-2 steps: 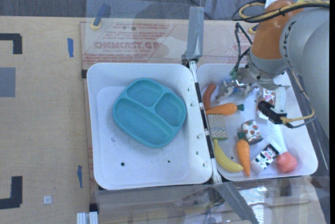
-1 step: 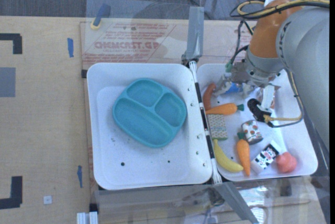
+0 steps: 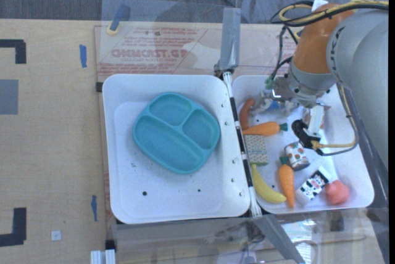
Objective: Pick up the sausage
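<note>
The sausage point(image 3: 246, 112), a short curved reddish-brown piece, lies at the upper left of the right bin point(image 3: 361, 179), close to the divider. The gripper point(image 3: 271, 101) hangs below the orange wrist band, just right of the sausage and slightly above it. It is low in the bin's back part. Nothing shows as held by it.
Around it in the right bin lie a carrot point(image 3: 263, 129), a tan mesh square point(image 3: 256, 149), a banana point(image 3: 266, 187), a second carrot point(image 3: 286, 184), a small can point(image 3: 297, 156), a black-and-white box point(image 3: 313, 186) and a pink ball point(image 3: 337, 192). The left bin point(image 3: 123, 182) holds a blue divided plate point(image 3: 176, 132).
</note>
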{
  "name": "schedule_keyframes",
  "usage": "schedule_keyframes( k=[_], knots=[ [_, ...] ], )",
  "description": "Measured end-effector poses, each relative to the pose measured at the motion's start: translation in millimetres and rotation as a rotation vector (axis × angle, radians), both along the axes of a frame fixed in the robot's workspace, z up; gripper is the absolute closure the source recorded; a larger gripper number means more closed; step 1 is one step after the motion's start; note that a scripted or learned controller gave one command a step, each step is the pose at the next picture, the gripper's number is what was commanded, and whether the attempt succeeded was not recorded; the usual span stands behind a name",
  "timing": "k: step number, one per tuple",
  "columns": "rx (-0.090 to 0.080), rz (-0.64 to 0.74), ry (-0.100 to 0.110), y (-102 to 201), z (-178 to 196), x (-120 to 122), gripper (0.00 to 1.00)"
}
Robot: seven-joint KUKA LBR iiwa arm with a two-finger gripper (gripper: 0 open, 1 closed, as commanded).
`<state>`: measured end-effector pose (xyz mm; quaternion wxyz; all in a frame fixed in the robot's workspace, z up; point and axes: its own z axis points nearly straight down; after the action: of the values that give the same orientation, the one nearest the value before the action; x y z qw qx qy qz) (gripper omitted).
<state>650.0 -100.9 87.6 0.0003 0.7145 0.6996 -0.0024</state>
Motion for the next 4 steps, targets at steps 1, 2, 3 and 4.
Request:
schedule_keyframes(
  k=[1,2,3,4],
  knots=[
    [0.004,0.086,0.017,1.0,37.2,8.7,0.00],
    [0.004,0.230,-0.006,8.9,0.7,-10.9,0.00],
    [0.013,-0.022,0.031,2.8,0.0,11.1,0.00],
    [0.010,0.021,0.014,1.5,0.0,5.1,0.00]
  ],
)
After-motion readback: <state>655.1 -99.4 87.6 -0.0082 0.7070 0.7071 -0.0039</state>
